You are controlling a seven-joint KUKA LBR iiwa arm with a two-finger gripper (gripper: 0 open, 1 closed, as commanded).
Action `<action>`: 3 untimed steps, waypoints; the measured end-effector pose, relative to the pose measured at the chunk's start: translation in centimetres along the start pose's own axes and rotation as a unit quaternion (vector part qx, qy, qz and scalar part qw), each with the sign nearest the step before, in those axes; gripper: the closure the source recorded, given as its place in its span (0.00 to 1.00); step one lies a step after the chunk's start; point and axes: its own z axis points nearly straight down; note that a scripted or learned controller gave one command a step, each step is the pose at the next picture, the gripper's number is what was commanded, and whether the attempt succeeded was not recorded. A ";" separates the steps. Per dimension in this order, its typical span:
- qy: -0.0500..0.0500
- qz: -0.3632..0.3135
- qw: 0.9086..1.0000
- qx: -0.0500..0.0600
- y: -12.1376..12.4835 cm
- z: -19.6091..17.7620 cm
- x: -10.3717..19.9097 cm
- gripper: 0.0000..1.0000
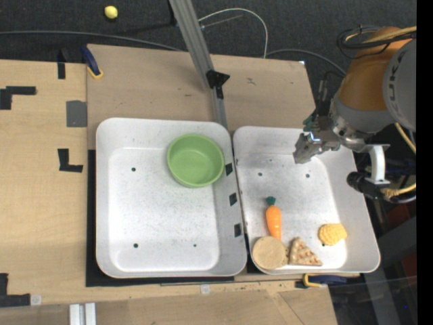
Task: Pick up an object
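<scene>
Bench (155,80): a pale wooden surface carrying both bins side by side, so one arm can reach into either.
Arm (375,80): comes in from the right and hangs over the far right part of the right bin, a stance that looks like a start from above, not a reach.
Left bin (118,202): shallow and white, holding just a green bowl.
Right bin (318,181): shallow and white, with all the small food toys gathered along its near edge, likely where they slid or were dropped.
Green bowl (195,160): upright, mouth up, in the far right part of the left bin, near the divide between the bins.
Tool (306,147): sits above bare floor in the far half of the right bin, well apart from every item; I cannot tell whether it is apart or together, and nothing is seen in it.
Tan disc (269,253): flat at the near edge, just below the carrot.
Carrot (272,219): lies lengthwise, green top pointing away, nearest candidate to the tool.
Pizza slice (304,253): flat, just beside the disc.
Yellow corn-like piece (332,233): alone toward the near right corner, easiest to approach unhindered, in my judgement.
</scene>
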 end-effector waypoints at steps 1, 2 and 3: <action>0.000 0.000 1.000 0.000 0.1 -3.5 0.0 1.00; 0.001 -0.003 1.000 0.002 1.1 -4.1 5.6 1.00; 0.001 -0.003 1.000 0.002 1.9 -4.2 11.7 1.00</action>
